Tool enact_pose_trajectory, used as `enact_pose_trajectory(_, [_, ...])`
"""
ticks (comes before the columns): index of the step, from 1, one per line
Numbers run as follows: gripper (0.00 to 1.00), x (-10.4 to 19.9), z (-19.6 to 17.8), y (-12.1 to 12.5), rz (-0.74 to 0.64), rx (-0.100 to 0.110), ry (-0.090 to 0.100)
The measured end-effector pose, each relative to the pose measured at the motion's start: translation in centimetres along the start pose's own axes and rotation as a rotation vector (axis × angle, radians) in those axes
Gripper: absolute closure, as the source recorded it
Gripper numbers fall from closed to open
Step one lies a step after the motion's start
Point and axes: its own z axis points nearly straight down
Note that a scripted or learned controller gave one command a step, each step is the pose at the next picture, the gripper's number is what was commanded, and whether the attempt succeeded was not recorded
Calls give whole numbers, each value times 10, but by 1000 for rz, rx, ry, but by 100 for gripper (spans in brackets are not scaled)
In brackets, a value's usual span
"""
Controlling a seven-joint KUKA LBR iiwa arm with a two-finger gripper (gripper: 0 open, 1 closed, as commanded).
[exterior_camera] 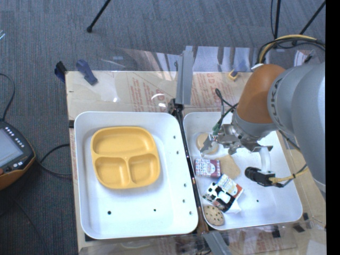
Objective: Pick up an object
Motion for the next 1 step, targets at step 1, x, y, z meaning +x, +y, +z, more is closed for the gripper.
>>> enact_pose_trajectory(1, [0, 3, 11, 36, -3, 2, -2])
